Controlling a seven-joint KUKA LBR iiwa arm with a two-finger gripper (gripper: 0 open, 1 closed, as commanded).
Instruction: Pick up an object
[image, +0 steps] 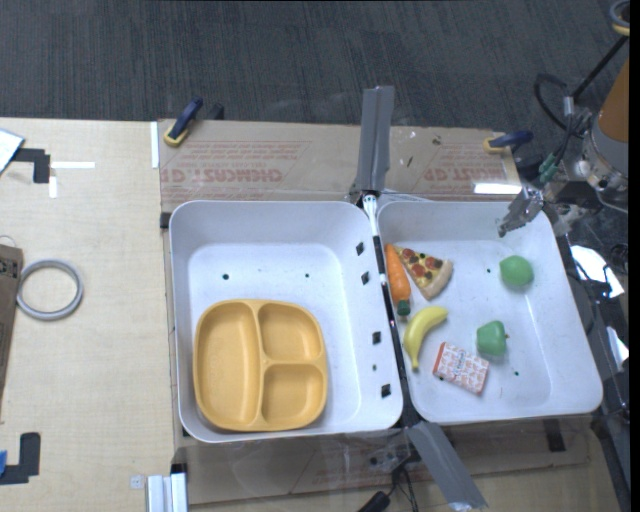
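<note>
Spreading across the frame, the pale wooden surface carries two shallow white bins side by side; places below are given relative to the yellow divided plate. The left bin holds that plate, which lies flat in its near half, with three compartments. The right bin sits just right of the plate's bin, the two rims touching along a grey divider strip that runs away from the plate toward the far edge. A sheet of brown cardboard lies beyond the plate, under the far rims of both bins.

Well right of the plate and farther back, the gripper hangs over the far right rim of the right bin, apart from every object; whether its fingers are apart or together cannot be told at this size.

Inside the right bin, the banana lies nearest the plate, curved, with an orange carrot just beyond it along the bin wall. A pizza slice lies beside the carrot, touching or nearly so. A red-and-white packet rests right of the banana. A green pepper sits just beyond the packet, and a round green fruit lies farther back, below the gripper.

Left of the plate, a roll of tape lies on the bare wood.
</note>
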